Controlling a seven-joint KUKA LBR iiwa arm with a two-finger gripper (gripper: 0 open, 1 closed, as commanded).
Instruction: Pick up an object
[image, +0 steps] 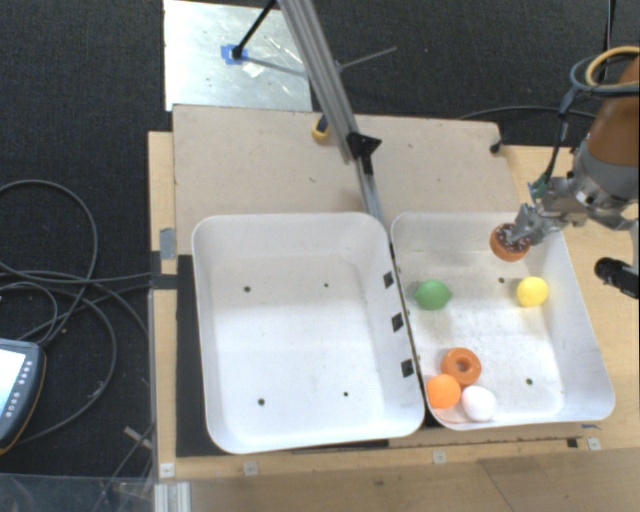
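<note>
The left bin (290, 330) sits on the surface (260, 150) with no loose items in it. The right bin (590, 370) adjoins it and carries five items. From left to right: a green ball (432, 294) near the dividing rim; an orange ball (443, 391), an orange ring (461, 364) and a white ball (478, 403) clustered together at the near edge, apparently touching; and a yellow ball (532, 291) toward the right wall.

The end effector (516, 238) hangs over the far right part of the right bin. A brownish-orange object (508, 244) appears at its tip. Whether this object is clamped between the fingers or merely lies beneath them cannot be determined, nor can the finger opening.

Risk assessment: if the grip is marginal, the rounded object is likely to slip during the lift and roll away. Contact with the far bin wall is also possible, given its proximity.
</note>
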